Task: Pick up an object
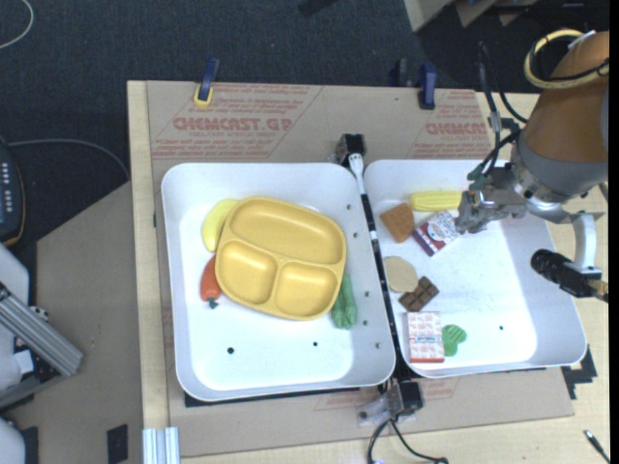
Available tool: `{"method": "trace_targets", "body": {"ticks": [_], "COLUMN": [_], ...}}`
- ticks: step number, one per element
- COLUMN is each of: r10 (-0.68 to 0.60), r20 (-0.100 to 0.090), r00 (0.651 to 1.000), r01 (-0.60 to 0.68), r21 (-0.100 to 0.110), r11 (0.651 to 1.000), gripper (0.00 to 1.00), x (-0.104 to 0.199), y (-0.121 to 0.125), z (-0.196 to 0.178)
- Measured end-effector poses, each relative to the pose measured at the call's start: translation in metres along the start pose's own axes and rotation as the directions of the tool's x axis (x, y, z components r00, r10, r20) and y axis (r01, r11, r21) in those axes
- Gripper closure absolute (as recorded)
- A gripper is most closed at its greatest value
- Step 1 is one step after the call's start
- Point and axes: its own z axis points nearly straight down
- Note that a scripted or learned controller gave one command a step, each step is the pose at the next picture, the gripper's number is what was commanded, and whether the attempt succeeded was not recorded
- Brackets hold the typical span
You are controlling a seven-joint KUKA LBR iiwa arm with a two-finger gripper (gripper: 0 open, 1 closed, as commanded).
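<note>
The right bin (pixel 513 298) holds a yellow corn cob (pixel 435 200), a brown square of bread (pixel 397 222), a red and white packet (pixel 440 231), a tan round cookie (pixel 399 274), a dark brown bar (pixel 419 294), a red and white carton (pixel 424 336) and a small green piece (pixel 453 335). My gripper (pixel 473 213) hangs low over the bin's far part, just right of the packet and the corn cob's right end. Nothing shows as lifted by it.
The left bin (pixel 193 336) carries a large yellow divided plate (pixel 280 257), with a banana (pixel 218 222), a red-orange pepper (pixel 210 280) and a green vegetable (pixel 343 305) around it. A black fitting (pixel 566 271) juts in at the right bin's right side.
</note>
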Motion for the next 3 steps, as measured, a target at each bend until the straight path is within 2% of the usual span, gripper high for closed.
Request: {"method": "trace_targets", "body": {"ticks": [1,2,3], "r10": [0.001,0.001,0.003], "r20": [0.000,-0.003,-0.002], "r00": [1.000,1.000,1.000], "r01": [-0.001,-0.001,-0.003], "r21": [0.003,0.012,0.011], "r11": [1.000,1.000,1.000], "gripper": [1.00,1.00,1.00], "x": [0.000,0.025,0.022], "y": [0.001,-0.045,-0.040], "z": [-0.016,-0.021,-0.012]}}
